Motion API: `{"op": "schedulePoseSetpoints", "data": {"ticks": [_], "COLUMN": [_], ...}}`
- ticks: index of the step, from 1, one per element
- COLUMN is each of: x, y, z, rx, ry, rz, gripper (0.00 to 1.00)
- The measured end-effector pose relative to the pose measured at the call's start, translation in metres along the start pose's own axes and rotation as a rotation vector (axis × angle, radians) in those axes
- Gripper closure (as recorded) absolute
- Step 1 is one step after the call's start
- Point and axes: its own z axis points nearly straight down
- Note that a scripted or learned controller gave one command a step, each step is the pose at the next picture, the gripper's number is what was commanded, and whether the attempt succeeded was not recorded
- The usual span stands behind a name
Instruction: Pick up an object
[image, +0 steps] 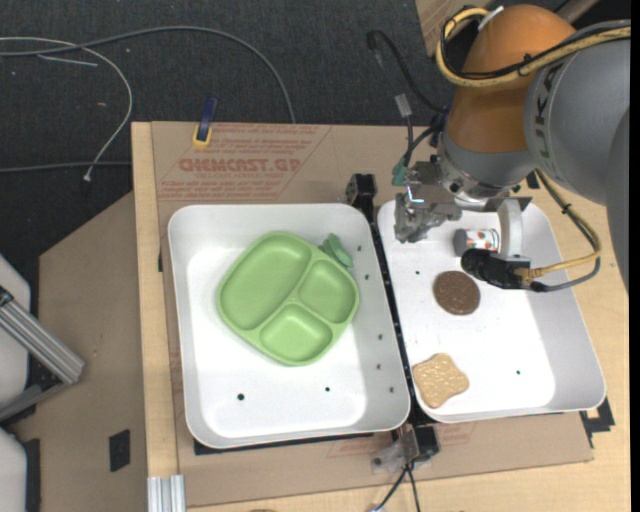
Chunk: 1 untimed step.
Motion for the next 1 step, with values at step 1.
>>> {"op": "schedulePoseSetpoints", "data": {"ticks": [1], "x": [0.0472], "y": [0.0193], "z": [-0.0006], "rx": [0.000], "ry": [0.000], "rz": [0.001], "gripper": [1.00]}}
